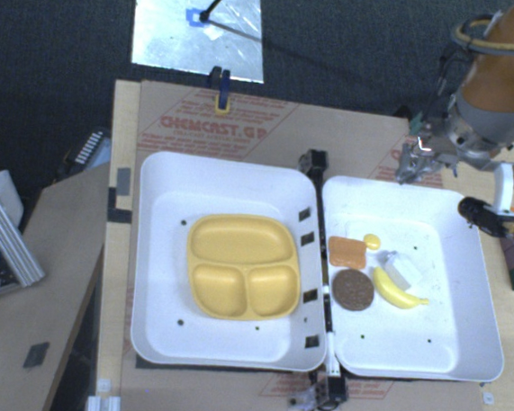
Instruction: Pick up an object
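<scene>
The right bin [460, 355] holds an orange block [347, 251], a small yellow piece [372, 242], a brown round disc [353, 290], a yellow banana [396, 291] and a pale grey-white piece [398, 269], all grouped near its left wall. My gripper [412, 173] hangs above the far rim of the right bin, well beyond and to the right of these objects. Nothing shows between its fingers.
The left bin [150, 325] holds a yellow three-compartment plate [242, 266]. A black divider with clips [318, 251] runs between the bins. Cardboard [246, 131] lies beyond the bins, with a shiny sheet [202, 23] farther back. The right half of the right bin is bare.
</scene>
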You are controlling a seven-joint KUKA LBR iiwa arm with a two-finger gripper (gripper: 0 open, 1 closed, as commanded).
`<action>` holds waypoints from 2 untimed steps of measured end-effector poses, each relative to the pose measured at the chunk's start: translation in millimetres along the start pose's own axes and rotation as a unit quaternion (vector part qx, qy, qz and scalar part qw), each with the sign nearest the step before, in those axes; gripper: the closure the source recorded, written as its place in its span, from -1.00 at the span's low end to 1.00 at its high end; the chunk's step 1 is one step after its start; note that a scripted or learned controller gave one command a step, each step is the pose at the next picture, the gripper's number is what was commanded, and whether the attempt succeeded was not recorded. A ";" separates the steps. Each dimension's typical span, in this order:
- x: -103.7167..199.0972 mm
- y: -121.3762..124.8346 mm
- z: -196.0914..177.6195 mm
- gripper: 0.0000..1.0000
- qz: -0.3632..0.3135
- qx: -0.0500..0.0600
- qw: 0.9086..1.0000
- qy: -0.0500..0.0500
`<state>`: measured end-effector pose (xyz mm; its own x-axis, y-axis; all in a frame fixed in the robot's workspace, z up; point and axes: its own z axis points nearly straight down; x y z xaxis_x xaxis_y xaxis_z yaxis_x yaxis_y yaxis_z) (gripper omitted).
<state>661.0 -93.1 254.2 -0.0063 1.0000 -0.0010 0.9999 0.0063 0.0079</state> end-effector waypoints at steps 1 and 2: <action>51.5 -28.9 -4.6 1.00 -0.001 0.004 1.000 0.001; 103.1 -51.8 10.7 1.00 -0.001 0.004 1.000 0.001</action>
<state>608.7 9.7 243.0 -0.0091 1.0000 0.0019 1.0000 0.0091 -0.0009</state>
